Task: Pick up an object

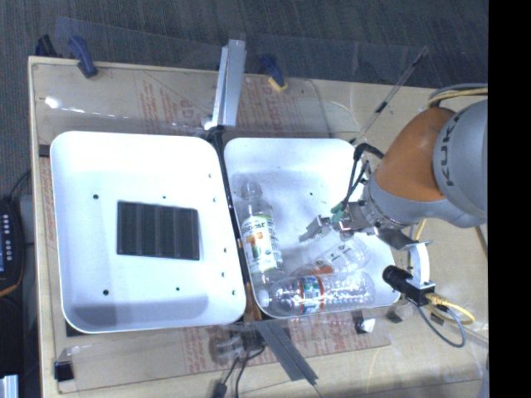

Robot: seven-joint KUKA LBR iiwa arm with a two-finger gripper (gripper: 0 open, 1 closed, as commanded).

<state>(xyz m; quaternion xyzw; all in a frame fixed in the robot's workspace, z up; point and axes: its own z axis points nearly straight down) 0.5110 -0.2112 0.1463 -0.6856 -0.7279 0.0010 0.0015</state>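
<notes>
- Camera view, fixed overhead at a slant; grey KUKA arm with orange band (423, 168) reaches in from the right over the right-hand shallow white bin (286, 152)
- Two-finger gripper (319, 227) sits low inside that bin, toward its right half; metal fingers look slightly parted with nothing seen between them; reading is uncertain, so I cannot tell open from shut
- Clear plastic bottle with an orange-and-white label (259, 237) lies just left of the gripper, lengthwise along the bin's left wall, cap pointing away toward the far edge
- Clear plastic bottle with a red-and-blue label (319, 291) lies below the gripper, along the near wall, crosswise to the first
- A third clear, crumpled bottle (348, 259) seems to lie just beneath and right of the gripper; outline hard to make out
- Left-hand white bin with a dark ribbed rectangular insert (158, 229) is well apart to the left; not involved
- Judgement: the step in hand is the descent and closing on a bottle; nothing lifted yet
- To do it well: centre the fingers across a bottle's narrow axis, not along its length; go for the labelled mid-body; clear plastic is slick and crushable, so close firmly, lift straight, keep clear of the bin walls
</notes>
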